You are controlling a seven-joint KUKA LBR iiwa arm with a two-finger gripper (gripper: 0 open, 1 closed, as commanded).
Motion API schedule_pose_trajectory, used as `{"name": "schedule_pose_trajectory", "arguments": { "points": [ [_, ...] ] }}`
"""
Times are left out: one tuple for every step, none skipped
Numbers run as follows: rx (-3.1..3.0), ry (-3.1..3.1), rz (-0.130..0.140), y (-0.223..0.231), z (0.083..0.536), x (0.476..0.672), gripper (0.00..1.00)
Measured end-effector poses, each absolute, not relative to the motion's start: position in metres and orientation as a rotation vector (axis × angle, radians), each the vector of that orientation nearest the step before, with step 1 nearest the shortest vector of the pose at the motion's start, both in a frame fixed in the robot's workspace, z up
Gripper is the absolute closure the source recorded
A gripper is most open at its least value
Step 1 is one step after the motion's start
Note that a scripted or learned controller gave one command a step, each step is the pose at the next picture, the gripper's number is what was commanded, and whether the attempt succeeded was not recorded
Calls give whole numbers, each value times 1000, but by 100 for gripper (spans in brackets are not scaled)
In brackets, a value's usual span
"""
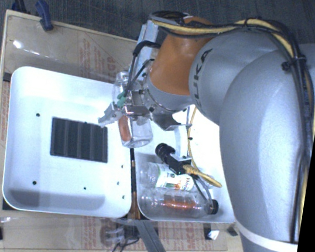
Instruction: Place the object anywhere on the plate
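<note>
Above the bins' shared edge, gripper [126, 107] clamps a clear bottle [133, 132]; plate [79, 140] unobstructed.

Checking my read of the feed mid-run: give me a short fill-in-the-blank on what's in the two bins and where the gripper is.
1. The dark ribbed plate lies in the ____ bin.
2. The clear plastic bottles lie in the ____ bin.
3. The gripper is above the ____ between the two bins.
4. The band above the wrist is ____.

Missing words: left; right; divide; orange
</note>
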State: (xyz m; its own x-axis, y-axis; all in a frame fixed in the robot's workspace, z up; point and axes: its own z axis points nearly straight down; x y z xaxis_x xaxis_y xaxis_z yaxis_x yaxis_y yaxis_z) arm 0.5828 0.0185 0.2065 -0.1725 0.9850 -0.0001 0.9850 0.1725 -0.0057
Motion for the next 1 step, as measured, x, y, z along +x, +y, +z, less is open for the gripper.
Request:
{"name": "schedule_pose_trajectory", "arguments": {
  "points": [
    [-2018, -2403, 7, 19, 206, 583, 0]
  ]
}}
